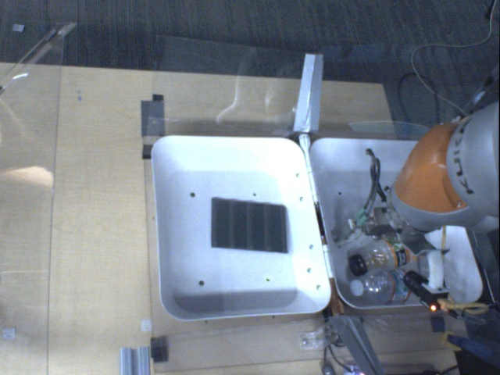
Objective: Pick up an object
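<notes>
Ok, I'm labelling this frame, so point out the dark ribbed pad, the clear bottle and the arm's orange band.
dark ribbed pad [249, 225], camera view, centre of its ribbed top, in the left bin.
clear bottle [373, 262], camera view, middle of its body, in the right bin.
orange band [428, 170], camera view, its broad curved side.

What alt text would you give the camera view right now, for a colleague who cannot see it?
The grey arm with its orange band reaches down into the right bin, its gripper low over a clear plastic bottle with a black cap. The left bin holds a dark ribbed rectangle.
</notes>
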You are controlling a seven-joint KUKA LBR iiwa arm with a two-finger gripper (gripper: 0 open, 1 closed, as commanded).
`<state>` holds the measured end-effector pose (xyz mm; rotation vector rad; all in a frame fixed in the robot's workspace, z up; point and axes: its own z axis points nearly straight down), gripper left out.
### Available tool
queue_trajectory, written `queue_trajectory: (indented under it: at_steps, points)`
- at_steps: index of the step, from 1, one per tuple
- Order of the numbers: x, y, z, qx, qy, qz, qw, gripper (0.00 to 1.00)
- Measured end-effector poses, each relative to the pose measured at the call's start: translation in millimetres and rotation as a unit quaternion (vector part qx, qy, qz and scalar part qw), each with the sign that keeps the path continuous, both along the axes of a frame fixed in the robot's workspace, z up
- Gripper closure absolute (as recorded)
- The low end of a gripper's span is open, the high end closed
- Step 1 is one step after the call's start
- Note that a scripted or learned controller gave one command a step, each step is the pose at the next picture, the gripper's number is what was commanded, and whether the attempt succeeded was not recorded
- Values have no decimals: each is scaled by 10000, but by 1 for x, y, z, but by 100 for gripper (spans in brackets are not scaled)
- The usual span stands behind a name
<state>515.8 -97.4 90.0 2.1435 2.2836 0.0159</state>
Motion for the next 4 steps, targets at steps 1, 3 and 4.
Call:
queue_trajectory:
  at_steps: [1,3,4]
  points:
    - [43,13,-1,-8,-8,0,10000,0]
    - [14,-30,12,-24,-48,798,9968,100]
    - [14,-30,12,-24,-47,797,9968,0]
